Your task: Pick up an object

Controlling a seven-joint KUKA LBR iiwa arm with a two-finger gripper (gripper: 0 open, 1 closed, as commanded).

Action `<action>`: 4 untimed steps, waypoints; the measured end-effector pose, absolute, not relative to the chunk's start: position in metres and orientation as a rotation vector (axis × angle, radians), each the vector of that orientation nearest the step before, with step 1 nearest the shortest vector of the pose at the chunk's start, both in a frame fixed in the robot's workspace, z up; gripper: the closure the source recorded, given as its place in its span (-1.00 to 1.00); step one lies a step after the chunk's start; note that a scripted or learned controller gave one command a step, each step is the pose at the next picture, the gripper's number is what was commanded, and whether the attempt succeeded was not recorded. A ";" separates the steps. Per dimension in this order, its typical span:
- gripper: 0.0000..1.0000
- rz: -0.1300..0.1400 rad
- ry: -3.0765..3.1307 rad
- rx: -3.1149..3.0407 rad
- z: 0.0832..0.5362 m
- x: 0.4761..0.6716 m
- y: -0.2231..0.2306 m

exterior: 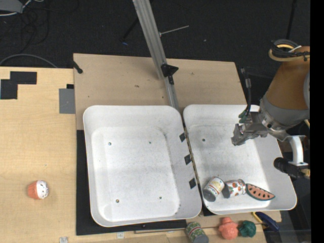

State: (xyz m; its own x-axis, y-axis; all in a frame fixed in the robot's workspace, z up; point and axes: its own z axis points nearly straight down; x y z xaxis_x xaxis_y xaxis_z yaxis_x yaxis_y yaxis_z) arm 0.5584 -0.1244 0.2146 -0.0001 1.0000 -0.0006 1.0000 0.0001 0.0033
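In the right bin [223, 120], three objects lie along the near edge. A small can with a yellow label [214, 188] is leftmost, a red-and-white patterned can [234, 188] lies on its side beside it, and a watermelon-slice toy [259, 192] is rightmost. My gripper [240, 137] hangs over the right part of this bin, well behind those objects and apart from them. Nothing shows between its fingers.
The left bin [132, 166] sits beside the right one. Outside, in front of the right bin, lie a dark can [194, 232], a pink toy [228, 228] and a green toy [247, 229]. A small orange-and-white ball [38, 190] rests on the wooden bench at left. A metal rail [154, 44] slants behind the bins.
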 end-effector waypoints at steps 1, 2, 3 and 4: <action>1.00 0.000 2.229 2.218 0.211 0.569 -0.064; 1.00 0.000 2.229 2.218 0.207 0.582 -0.008; 1.00 -0.001 2.227 2.218 0.222 0.583 0.045; 1.00 -0.001 2.228 2.219 0.220 0.589 0.087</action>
